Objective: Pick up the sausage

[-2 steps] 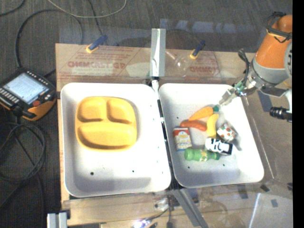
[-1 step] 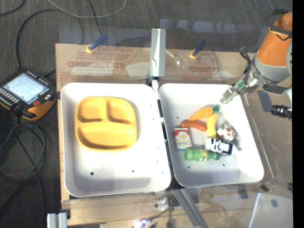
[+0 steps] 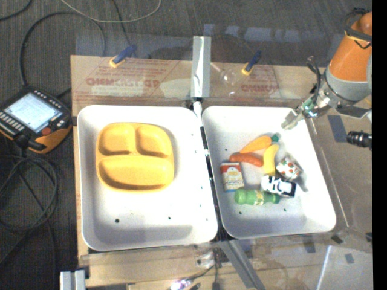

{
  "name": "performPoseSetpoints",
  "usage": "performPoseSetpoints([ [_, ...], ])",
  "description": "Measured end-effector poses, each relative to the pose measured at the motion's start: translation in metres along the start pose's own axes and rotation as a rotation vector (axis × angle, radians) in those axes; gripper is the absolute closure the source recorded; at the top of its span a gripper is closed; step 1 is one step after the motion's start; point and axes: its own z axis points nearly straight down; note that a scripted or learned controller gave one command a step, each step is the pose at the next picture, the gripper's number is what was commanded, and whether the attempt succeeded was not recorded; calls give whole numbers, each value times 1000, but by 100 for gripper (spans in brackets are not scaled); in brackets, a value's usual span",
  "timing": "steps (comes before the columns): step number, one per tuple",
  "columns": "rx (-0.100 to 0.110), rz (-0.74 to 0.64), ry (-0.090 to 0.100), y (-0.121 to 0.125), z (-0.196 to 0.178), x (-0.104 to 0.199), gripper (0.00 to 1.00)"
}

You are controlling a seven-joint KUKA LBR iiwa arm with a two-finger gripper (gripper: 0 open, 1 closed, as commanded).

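The sausage (image 3: 247, 159) is a short red-orange piece lying in the middle of the right bin (image 3: 314, 222), pressed among other toy foods. An orange carrot (image 3: 257, 144) lies just above it and a yellow banana (image 3: 269, 158) touches its right end. My gripper (image 3: 291, 121) hangs over the bin's upper right part, up and to the right of the sausage and apart from it. The grey wrist with its orange band (image 3: 352, 56) comes in from the top right corner.
A small can (image 3: 231, 176), a green bottle (image 3: 257, 197), a black-and-white pack (image 3: 279, 186) and a red-and-white item (image 3: 289, 169) crowd around the sausage. The left bin (image 3: 91, 222) holds a yellow divided plate (image 3: 136, 156). A pendant (image 3: 33, 118) lies at far left.
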Motion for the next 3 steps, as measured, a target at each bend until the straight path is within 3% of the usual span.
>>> performPoseSetpoints([
  [1, 15, -164, 2, -47, 41, 29, 100],
  [2, 13, 28, 2, -87, 10, 38, 100],
  [3, 14, 91, 2, -126, 20, 52, 100],
])
